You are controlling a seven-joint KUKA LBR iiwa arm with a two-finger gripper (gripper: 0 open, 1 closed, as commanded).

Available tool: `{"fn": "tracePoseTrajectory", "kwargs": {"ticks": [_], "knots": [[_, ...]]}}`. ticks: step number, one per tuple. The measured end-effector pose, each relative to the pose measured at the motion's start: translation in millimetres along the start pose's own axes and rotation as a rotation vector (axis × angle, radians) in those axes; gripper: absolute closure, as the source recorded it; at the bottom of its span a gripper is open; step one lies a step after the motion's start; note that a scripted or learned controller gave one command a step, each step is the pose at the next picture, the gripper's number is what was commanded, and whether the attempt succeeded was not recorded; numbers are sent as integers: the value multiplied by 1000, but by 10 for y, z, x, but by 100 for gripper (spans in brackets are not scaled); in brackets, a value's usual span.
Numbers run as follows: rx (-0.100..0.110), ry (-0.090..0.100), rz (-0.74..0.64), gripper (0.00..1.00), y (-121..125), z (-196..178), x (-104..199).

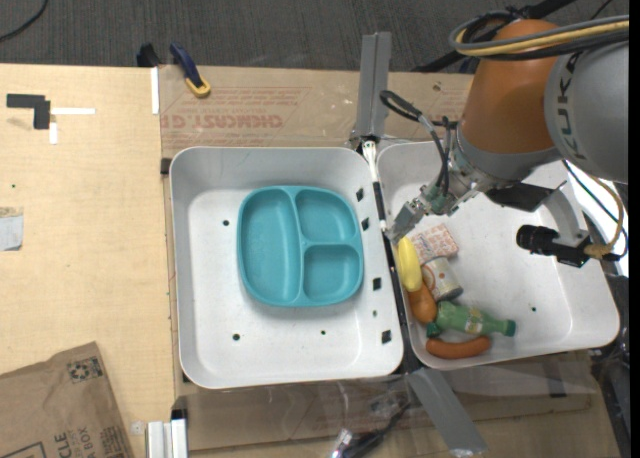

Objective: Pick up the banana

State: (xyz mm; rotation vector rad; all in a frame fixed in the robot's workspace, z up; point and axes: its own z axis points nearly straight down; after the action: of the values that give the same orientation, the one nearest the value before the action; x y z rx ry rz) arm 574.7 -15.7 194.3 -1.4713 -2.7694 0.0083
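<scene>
against right bin's left wall, short yellow banana [408,263]

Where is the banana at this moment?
The banana lies in the right bin, against its left wall, just below the claw and beside a small packet.

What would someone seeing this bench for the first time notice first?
Probably the teal divided plate, lying alone in the middle of the left bin. Next, the arm's big orange band looming over the right bin, with its hand hanging just above the banana. The banana lies by that bin's left wall in a tight cluster with a green bottle and a hot dog.
</scene>
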Motion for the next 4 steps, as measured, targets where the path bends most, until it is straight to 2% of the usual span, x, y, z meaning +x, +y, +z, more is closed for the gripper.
{"fn": "tracePoseTrajectory", "kwargs": {"ticks": [2, 3, 4], "knots": [[-2, 0, -26, 0, -239, 59, 153], [-5, -2, -231, 0, -252, 36, -210], [-4, -2, -207, 0, 569, 55, -57]]}}
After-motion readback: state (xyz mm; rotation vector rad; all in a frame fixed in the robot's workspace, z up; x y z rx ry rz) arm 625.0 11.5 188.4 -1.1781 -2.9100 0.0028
